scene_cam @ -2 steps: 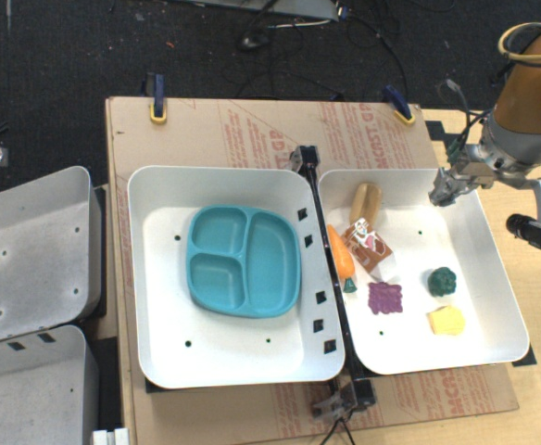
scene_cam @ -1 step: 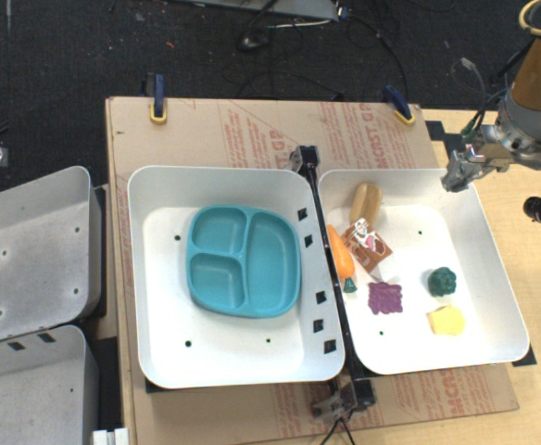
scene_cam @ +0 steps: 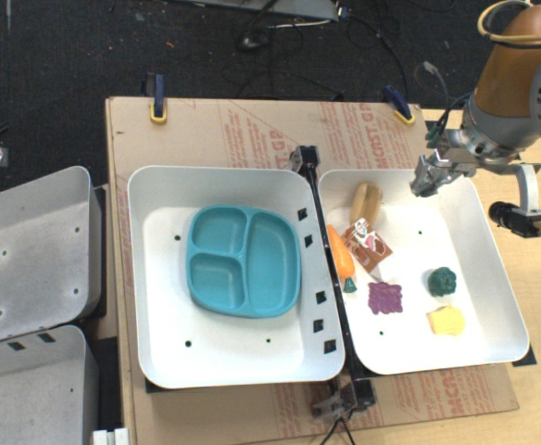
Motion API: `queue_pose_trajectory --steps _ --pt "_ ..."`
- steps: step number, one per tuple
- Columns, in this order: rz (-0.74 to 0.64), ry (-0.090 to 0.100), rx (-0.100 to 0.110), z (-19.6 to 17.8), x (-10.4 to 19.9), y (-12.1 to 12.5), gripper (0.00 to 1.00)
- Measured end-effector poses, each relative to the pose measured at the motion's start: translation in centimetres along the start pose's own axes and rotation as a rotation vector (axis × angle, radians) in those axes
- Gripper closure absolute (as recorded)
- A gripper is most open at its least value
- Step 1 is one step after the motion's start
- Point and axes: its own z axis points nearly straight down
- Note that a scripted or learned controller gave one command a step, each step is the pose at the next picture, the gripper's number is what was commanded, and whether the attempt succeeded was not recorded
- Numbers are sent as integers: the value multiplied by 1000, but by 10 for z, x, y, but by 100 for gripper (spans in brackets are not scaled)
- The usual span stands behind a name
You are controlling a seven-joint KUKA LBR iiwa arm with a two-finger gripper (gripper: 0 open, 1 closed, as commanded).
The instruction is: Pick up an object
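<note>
The right bin (scene_cam: 493,248) holds several small objects: a tan cylinder (scene_cam: 365,202), an orange carrot (scene_cam: 341,253), a brown packet with a white print (scene_cam: 369,245), a purple flat piece (scene_cam: 385,298), a dark green lump (scene_cam: 442,281) and a yellow piece (scene_cam: 446,321). My gripper (scene_cam: 426,183) hangs over the bin's far right corner, above and to the right of the tan cylinder, well apart from every object. Nothing shows between its fingers.
A teal divided plate (scene_cam: 245,260) lies in the left bin (scene_cam: 159,239). A black divider with clips (scene_cam: 324,267) runs between the bins. Blue-and-yellow clamps (scene_cam: 158,98) (scene_cam: 399,104) hold the cardboard at the back. Spare white bins (scene_cam: 30,248) lie to the left.
</note>
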Motion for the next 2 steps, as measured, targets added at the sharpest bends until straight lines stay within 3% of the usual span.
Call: queue_pose_trajectory --steps 2 --pt "0 0 2 -5 106 -24 100"
